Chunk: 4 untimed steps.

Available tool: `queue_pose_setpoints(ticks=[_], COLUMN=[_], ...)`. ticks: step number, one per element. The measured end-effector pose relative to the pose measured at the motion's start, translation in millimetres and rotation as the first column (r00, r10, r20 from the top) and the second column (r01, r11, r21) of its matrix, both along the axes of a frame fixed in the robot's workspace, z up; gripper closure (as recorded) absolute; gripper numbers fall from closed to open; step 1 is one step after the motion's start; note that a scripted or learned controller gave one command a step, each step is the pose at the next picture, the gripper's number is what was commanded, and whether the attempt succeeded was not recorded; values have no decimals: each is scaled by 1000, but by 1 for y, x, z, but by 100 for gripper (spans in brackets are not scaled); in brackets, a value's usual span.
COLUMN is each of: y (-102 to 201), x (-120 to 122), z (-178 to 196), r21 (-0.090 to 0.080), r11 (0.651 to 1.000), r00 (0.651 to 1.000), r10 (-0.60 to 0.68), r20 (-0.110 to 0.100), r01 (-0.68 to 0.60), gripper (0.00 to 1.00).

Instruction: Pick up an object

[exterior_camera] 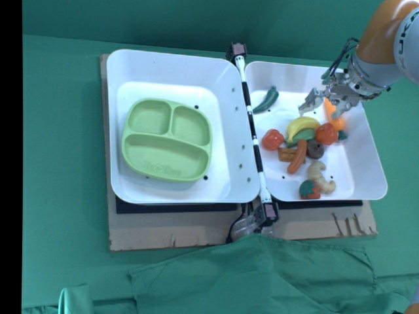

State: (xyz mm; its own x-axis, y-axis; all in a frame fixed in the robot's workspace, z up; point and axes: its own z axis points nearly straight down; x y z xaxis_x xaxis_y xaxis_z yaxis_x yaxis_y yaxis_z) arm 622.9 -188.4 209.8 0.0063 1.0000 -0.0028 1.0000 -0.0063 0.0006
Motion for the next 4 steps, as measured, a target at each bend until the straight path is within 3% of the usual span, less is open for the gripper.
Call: queue_pose_setpoints(ticks=[1,2,4], y=[2,2,1], x=[63,79,78], z=[34,14,23], r21=[-2,-1,-2], r11=[1000,1000,1000], r00=[1000,1000,1000], r10=[6,5,4], r20=[13,6,6], r01=[-6,-5,-4], gripper=[0,0,0])
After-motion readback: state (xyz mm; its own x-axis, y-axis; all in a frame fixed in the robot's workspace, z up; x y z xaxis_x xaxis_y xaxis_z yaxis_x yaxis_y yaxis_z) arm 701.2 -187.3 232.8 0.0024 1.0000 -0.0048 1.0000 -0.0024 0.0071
